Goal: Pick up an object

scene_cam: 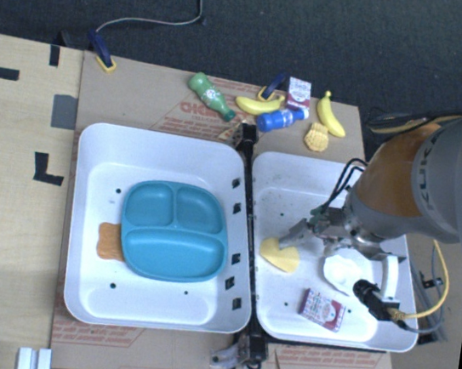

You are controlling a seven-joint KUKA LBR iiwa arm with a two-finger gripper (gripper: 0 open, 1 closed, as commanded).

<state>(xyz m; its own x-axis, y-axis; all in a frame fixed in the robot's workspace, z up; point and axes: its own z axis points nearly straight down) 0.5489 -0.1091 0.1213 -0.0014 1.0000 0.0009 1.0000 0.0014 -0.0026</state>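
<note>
Toward the left of the right-hand bin [279,320], a pale yellow wedge-shaped piece [280,255] is seen lying flat on the white floor, with the pincer [299,235] lowered just beside its upper edge; whether contact is made cannot be told. Its fingers are judged to be apart, nothing being seen clamped between them, though the view is small. The piece is judged light and probably rigid plastic, smooth enough to slip, so a hold across its narrower width would be preferred over its tapering tip. Near it a white rounded object [341,271] is partly covered by the arm, and a small red packet [321,309] lies toward the front wall. In the left-hand bin [91,201] a blue divided plate [174,231] rests over an orange piece [108,241]. Beyond the bins, toy bananas [330,115] and a green bottle [211,95] lie on the worktop
</note>
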